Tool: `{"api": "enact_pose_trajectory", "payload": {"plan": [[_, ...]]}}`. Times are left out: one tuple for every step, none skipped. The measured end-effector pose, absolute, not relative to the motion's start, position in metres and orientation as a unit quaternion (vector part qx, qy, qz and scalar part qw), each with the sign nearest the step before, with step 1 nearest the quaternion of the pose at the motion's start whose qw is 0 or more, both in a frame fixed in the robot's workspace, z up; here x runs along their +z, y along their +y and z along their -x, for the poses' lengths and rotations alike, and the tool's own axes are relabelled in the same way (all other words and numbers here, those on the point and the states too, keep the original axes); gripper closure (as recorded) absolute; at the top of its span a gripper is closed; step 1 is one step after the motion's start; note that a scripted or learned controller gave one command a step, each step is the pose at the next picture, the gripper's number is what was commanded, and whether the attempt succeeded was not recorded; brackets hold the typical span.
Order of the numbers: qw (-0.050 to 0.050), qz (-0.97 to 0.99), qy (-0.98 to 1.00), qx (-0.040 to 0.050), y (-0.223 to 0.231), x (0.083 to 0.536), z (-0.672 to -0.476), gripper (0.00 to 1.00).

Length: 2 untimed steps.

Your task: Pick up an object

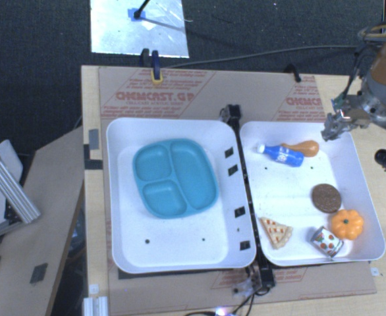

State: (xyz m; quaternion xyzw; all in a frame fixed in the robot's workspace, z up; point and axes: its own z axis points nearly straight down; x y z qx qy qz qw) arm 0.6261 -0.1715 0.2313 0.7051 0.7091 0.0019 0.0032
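While the gripper (336, 125) hangs over the right bin's (282, 182) upper right rim, whether it is open or closed cannot be told. Inside lie a blue bottle (282, 154) touching a drumstick (301, 147), a brown cookie (326, 197), an orange pumpkin (347, 224), a pizza slice (276, 232) and a small can (326, 241). The left bin (120, 176) holds a blue divided plate (175, 177).

The arm (385, 71) reaches in above the far right corner of the right-hand bin (364, 170), its orange band uppermost and grey wrist slanting down toward the bin's rim. The gripper (332, 125) hangs just over that rim, with nothing visible between its fingers.
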Motion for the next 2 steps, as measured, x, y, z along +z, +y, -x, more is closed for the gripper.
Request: {"api": "enact_pose_trajectory", "payload": {"plan": [[0.0, -0.704, 0.71, 0.001, -0.123, 0.241, -0.606, 1.0], [0.0, -0.704, 0.71, 0.0011, -0.073, 0.248, -0.584, 1.0]]}}
